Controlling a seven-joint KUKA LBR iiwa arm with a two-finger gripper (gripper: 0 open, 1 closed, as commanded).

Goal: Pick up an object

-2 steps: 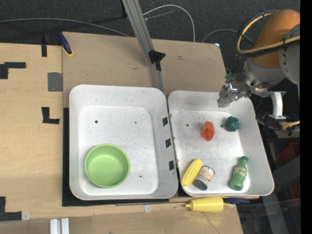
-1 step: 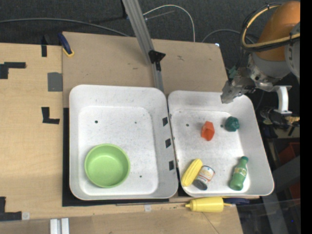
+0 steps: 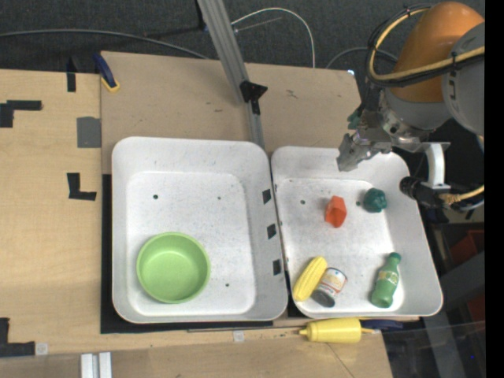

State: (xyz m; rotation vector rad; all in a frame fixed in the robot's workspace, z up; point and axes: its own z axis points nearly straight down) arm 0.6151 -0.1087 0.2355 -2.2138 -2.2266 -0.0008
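In the right bin lie an orange-red block, a dark green round object, a green bottle, a yellow corn cob and a small tin can beside the cob. My gripper hangs over the bin's far edge, up and to the right of the orange-red block, with nothing seen between its fingers. The fingertips look close together.
The left bin holds a light green bowl in its near left corner. A yellow bottle lies on the bench just in front of the right bin. A grey pole slants up behind the bins.
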